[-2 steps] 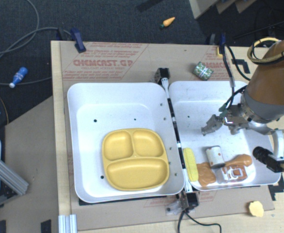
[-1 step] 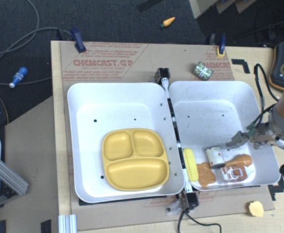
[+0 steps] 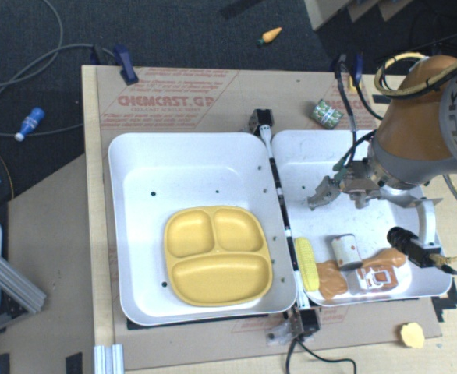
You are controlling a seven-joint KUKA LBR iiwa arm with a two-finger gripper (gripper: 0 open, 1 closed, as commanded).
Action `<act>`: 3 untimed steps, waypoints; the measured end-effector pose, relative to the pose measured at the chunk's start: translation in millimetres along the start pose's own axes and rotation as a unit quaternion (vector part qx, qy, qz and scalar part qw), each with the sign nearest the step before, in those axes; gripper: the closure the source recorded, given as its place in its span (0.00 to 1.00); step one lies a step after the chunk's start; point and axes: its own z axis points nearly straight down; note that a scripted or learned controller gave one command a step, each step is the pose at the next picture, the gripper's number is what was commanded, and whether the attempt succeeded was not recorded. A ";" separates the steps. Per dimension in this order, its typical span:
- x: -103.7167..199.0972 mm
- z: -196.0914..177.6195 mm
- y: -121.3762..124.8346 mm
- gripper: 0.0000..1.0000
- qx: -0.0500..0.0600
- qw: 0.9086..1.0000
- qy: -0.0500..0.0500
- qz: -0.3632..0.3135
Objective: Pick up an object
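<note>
My gripper (image 3: 322,195) hangs over the middle of the right bin (image 3: 306,150), above bare white floor, and nothing shows in it. Along the bin's front edge lie several things: a yellow corn cob (image 3: 305,262) by the left wall, a brown bread-like piece (image 3: 331,280), a small grey and white block (image 3: 344,249), and a white and orange packet (image 3: 377,275). They lie below and to the right of the gripper, apart from it. The left bin (image 3: 135,178) holds a yellow divided plate (image 3: 217,255).
A small green can (image 3: 327,113) lies on the bench behind the right bin. A yellow lump (image 3: 412,334) sits on the bench at the front right. On the dark floor lie an orange piece (image 3: 271,34) and a blue bottle (image 3: 30,122).
</note>
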 end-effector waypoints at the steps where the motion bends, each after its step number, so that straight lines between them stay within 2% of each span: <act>1: -80.0 -50.8 -30.6 0.00 0.000 1.000 -0.004 0.010; 2: 29.7 -18.6 13.8 0.00 0.003 1.000 0.000 0.001; 3: -55.8 77.1 -37.1 0.00 0.010 1.000 -0.003 0.011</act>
